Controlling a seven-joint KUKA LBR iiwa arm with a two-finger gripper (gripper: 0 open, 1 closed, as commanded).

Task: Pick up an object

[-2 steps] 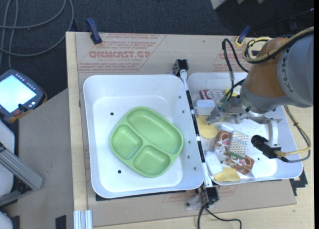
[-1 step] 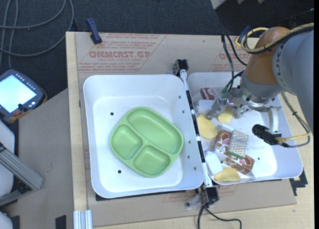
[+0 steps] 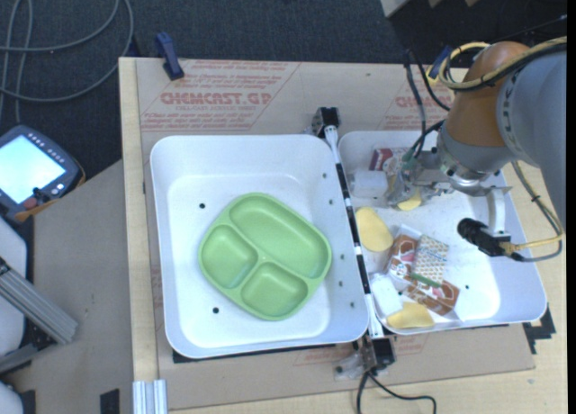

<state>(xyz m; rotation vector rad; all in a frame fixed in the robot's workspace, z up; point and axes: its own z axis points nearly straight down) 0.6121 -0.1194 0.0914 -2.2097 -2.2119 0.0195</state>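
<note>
the camera view looks down at a slant on two shallow white plastic bins set side by side on a board. take the left bin (image 3: 180,165) as the landmark. inside it, a little toward its lower middle, lies a light green plastic plate with three compartments (image 3: 265,256), flat on the bin floor.

touching the left bin's right edge is the right bin (image 3: 517,300), which holds the loose things. closest to the left bin is a pale yellow rounded object (image 3: 373,229), just past the shared rim. farther from the left bin and lower, a patterned red, brown and white packet (image 3: 421,273) lies flat, and below it a second pale yellow piece (image 3: 410,317) sits near the right bin's front wall. a small red and white item (image 3: 382,158) lies at the right bin's back.

the grey arm with its orange band (image 3: 477,102) reaches down into the back of the right bin. the gripper (image 3: 407,189) hangs low over a small yellow bit (image 3: 409,204); whether its claw is apart or together cannot be told.
</note>
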